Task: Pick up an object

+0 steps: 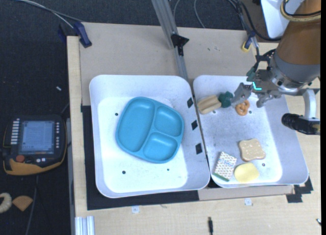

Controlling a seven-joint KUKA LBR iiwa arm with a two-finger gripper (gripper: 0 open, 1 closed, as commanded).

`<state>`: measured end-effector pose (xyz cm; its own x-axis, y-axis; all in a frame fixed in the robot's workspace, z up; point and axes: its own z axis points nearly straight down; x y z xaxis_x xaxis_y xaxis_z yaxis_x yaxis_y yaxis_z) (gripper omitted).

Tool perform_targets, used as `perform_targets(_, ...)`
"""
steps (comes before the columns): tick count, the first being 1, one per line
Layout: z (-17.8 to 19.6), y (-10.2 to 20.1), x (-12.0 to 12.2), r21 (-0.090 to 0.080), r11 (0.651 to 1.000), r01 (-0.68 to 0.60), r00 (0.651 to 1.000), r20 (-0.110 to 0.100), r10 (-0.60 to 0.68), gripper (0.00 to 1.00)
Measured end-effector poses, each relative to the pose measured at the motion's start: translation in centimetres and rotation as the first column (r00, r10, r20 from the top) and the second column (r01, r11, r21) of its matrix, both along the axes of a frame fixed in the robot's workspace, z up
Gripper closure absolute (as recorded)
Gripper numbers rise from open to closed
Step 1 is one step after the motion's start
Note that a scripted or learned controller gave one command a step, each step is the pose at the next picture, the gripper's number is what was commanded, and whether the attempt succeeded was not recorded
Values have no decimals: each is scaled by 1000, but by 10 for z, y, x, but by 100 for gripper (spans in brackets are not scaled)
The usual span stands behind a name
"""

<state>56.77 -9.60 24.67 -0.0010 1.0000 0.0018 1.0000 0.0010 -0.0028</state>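
My gripper (253,96) hangs over the back of the right bin (285,147), open, with nothing between its fingers. A small orange pretzel-shaped piece (242,108) lies just in front of and below the left finger (242,91); whether they touch I cannot tell. To its left lies a tan cylinder (208,104) with a dark green piece (225,97) at its right end. Nearer the front of the same bin rest a toast slice (251,150), a yellow lemon-like piece (246,172) and a patterned sponge (224,166).
The left bin (102,142) holds a blue divided plate (150,128). A metal pole (165,10) slants up from between the bins at the back. A tablet-like pendant (35,140) lies off the bench at left. The arm's body (300,40) fills the upper right.
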Motion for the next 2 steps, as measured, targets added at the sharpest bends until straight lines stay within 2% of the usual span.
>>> perform_targets(1,1,0,0,0,1000,0,1000,2,0,0)
perform_targets(2,-49,-1,10,-1,1000,1,1000,-1,-1,0)
